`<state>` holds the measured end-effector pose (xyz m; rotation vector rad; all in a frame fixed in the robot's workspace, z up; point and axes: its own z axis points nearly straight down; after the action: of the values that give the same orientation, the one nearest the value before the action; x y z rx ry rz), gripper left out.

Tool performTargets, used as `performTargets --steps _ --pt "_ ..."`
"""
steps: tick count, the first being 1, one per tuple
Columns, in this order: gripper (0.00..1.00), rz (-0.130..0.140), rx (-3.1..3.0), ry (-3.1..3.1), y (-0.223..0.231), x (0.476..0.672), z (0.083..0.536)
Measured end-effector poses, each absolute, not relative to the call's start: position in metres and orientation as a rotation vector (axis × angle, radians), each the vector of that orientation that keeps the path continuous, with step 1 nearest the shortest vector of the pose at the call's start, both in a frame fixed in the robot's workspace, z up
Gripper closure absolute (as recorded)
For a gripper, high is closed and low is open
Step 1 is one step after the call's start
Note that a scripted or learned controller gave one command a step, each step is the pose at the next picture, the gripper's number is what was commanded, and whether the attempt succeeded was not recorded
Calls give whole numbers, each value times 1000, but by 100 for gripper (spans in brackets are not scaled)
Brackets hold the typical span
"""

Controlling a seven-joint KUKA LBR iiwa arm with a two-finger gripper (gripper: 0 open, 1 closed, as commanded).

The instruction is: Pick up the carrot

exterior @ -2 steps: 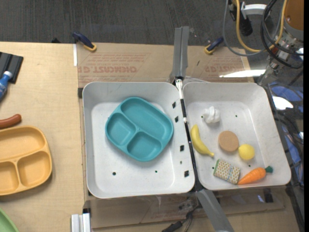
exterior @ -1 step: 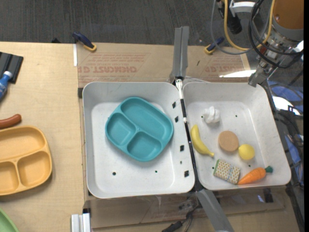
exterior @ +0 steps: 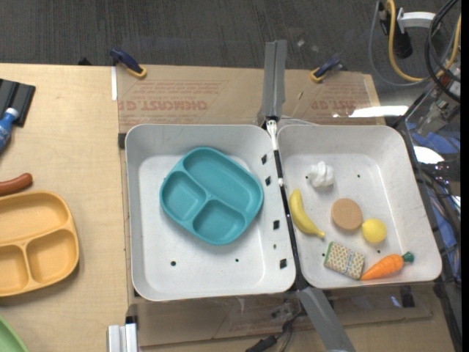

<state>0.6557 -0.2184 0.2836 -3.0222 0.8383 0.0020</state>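
Since the carrot (exterior: 384, 265) is the whole point, start there: it's lying on its side in the front right corner of the right bin (exterior: 399, 147), orange body pointing left-ish and the little green top toward the bin's right wall. Pretty cramped spot tbh. Just beside its tip, maybe touching, is a patterned sponge-looking block (exterior: 344, 259), and a lemon (exterior: 374, 230) sits right behind it. Next to the lemon there's a tan round disc (exterior: 346, 214), then a banana (exterior: 304, 214) along the bin's left side, and a crumpled white thing (exterior: 319, 173) further back.

Left bin (exterior: 139, 270) just has a teal divided plate (exterior: 211, 195). Out on the counter (exterior: 58, 116) to the left there's a yellow tray (exterior: 33, 244) and what looks like a hot dog (exterior: 15, 184).

As for the end effector, I can't tell how open it is or whether it's got anything. The carrot is clearly loose in the bin, so I'd say the pick hasn't really started; we're at the approach step.

Next move looks tricky: come down over the carrot's middle, fingers closing across its width, without bumping the lemon, the block or the bin wall.
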Motion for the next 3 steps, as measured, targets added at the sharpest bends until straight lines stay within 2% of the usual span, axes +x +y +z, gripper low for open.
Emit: performTargets --steps 1,2,3 --pt "100 4 -2937 1101 -195 659 92" --pt "100 6 -2983 971 -124 627 92" --pt "100 -2 -3109 414 -128 634 267"
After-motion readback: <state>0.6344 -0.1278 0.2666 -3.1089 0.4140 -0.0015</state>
